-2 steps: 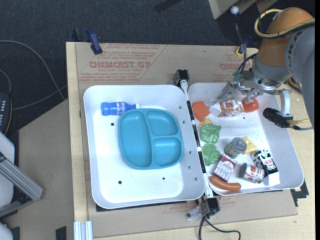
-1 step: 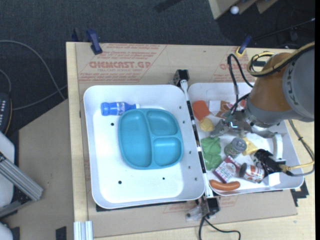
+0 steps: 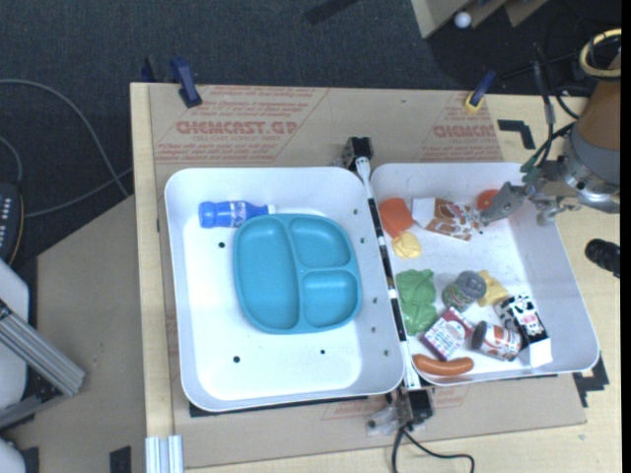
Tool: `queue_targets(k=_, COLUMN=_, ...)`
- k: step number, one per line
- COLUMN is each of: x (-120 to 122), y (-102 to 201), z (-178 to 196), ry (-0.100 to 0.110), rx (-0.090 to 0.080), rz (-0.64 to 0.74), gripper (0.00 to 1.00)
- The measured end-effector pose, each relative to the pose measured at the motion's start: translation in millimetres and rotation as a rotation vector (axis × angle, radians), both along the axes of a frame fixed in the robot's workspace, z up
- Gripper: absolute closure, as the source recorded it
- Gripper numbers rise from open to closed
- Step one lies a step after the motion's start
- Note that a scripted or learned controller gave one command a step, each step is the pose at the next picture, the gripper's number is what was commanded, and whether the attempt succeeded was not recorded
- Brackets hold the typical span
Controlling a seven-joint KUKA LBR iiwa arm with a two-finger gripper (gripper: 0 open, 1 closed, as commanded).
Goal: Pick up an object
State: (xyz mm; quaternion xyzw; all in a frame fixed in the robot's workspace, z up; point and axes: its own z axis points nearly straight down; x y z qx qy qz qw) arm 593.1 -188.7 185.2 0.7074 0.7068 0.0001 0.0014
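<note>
My gripper (image 3: 505, 203) reaches in from the right over the far side of the right bin (image 3: 572, 294). A small red object (image 3: 487, 199) sits right at its tip, touching or nearly touching it. Just left of that lies a red and white pizza-slice piece (image 3: 450, 220). An orange piece (image 3: 395, 215) and a yellow piece (image 3: 407, 247) lie by the bin's left wall. Nearer the front are green lettuce (image 3: 416, 299), a grey can (image 3: 463, 291), a cow-patterned carton (image 3: 525, 318), a red and white box (image 3: 446, 335) and a sausage (image 3: 444, 366).
The left bin (image 3: 197, 363) holds a blue divided plate (image 3: 296, 269) and a blue bottle (image 3: 227, 213) lying at its far left. Black clips (image 3: 358, 151) join the bins at the middle. The grey arm (image 3: 592, 166) stands over the right bin's far right corner.
</note>
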Motion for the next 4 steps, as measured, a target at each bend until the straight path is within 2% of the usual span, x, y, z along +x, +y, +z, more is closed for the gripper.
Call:
queue_targets(k=1, x=-65, y=56, z=-99, ry=-0.002, rx=0.002, rz=0.001, gripper=0.00)
queue_targets(k=2, x=-33, y=-25, z=-82, ry=0.001, rx=0.001, rz=0.000, gripper=0.00)
queue_targets(k=3, x=63, y=2, z=-105, ry=0.051, rx=0.003, rz=0.005, gripper=0.00)
queue_targets(k=4, x=-21, y=-31, z=-101, ry=0.007, rx=0.011, rz=0.004, gripper=0.00)
